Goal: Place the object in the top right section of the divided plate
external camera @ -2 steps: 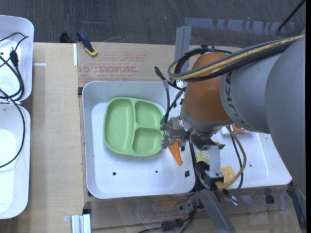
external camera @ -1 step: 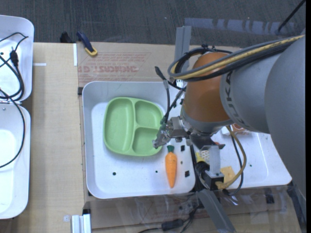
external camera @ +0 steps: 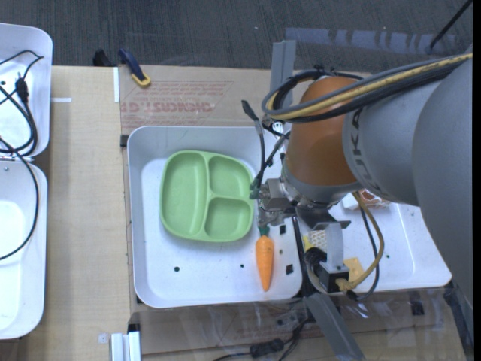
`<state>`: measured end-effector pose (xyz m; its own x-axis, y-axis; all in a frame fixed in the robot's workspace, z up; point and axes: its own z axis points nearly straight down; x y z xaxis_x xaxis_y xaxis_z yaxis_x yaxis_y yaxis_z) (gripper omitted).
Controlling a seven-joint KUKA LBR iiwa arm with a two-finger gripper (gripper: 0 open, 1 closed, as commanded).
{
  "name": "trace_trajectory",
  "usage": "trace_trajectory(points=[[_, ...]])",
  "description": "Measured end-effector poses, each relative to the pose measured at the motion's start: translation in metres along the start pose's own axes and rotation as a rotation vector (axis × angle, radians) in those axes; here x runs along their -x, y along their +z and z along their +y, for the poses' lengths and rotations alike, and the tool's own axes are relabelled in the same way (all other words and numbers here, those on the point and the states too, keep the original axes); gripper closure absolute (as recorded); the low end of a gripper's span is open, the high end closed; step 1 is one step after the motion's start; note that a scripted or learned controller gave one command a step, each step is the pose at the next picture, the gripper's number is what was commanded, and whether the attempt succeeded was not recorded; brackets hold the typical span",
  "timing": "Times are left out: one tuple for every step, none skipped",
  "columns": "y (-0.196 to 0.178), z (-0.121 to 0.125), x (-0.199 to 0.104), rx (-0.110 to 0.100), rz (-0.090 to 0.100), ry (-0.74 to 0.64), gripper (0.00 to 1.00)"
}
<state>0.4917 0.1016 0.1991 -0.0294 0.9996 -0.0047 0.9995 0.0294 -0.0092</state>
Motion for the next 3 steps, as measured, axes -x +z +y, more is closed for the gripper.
trace_trajectory(points=[[0.043,0.024,-0.016,0.003,0.002,-0.118,1.00],[0.055,0.019,-0.031,0.004,0.002,-0.421,1.00],[0.048,0.019,-0.029,0.001,0.001,-0.416,1.00]])
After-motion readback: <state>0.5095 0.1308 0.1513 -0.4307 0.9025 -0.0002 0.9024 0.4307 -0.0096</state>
